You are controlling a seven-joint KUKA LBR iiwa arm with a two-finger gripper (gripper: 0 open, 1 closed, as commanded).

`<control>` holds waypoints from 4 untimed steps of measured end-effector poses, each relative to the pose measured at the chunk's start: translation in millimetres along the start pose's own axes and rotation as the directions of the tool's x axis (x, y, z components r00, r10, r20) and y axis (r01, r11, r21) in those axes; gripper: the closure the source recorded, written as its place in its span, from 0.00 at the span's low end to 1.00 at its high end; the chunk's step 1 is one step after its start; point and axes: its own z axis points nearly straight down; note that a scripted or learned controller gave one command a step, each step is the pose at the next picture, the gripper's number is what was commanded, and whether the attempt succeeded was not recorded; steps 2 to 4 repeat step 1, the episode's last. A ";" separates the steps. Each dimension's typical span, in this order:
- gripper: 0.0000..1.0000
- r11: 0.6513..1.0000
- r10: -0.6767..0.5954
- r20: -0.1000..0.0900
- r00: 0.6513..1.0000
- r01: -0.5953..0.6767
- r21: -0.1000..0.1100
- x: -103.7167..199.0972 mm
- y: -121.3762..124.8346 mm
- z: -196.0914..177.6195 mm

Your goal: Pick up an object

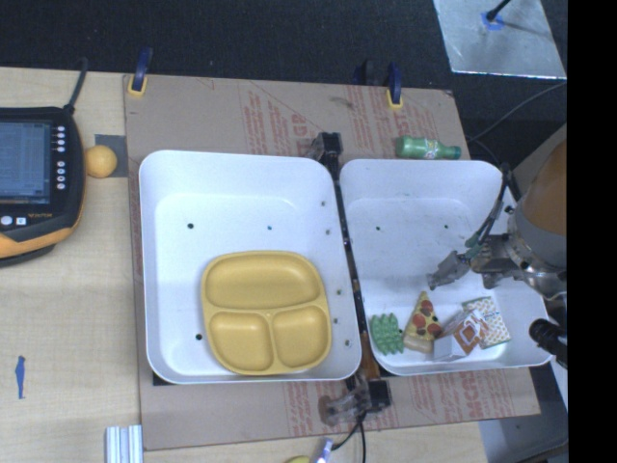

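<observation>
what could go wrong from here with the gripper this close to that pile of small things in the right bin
1. The green studded block, the pizza slice toy and the flat printed packets lie crowded together, so the gripper may nudge or catch more than one.
2. They sit against the near wall of the right white bin, so a finger could strike the wall.
</observation>
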 end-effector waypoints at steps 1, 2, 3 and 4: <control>0.00 1.000 -0.003 0.000 1.000 0.003 0.002 31.9 -6.6 89.0; 0.00 1.000 -0.003 0.000 1.000 0.003 0.002 31.9 -6.6 89.0; 0.00 1.000 -0.003 0.000 1.000 0.003 0.002 31.9 -6.6 89.0; 0.00 1.000 -0.003 0.000 1.000 0.003 0.002 31.9 -6.6 89.0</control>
